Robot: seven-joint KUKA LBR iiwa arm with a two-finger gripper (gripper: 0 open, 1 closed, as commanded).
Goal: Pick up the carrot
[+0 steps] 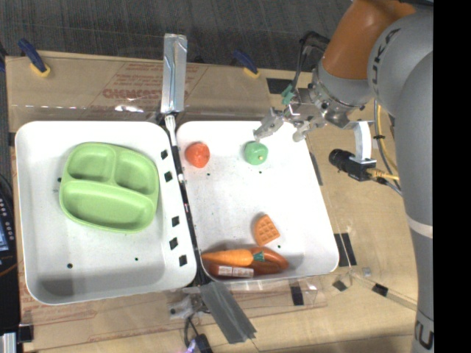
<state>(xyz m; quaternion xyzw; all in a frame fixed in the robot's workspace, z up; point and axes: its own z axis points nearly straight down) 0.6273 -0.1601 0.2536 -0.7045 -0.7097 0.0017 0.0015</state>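
An orange carrot (pixel 228 257) with a green top lies along the front wall of the right bin (pixel 309 219), partly over a brown sausage-like item (pixel 246 268). My gripper (pixel 282 127) hovers over the back of the right bin, far from the carrot. Its two fingers are spread apart with nothing between them. A green apple (pixel 255 152) sits just below and left of the fingertips.
A red tomato (pixel 196 154) rests near the divider at the back of the right bin. An orange waffle piece (pixel 266 229) lies just above the carrot. A green divided plate (pixel 110 185) sits in the left bin (pixel 37 256).
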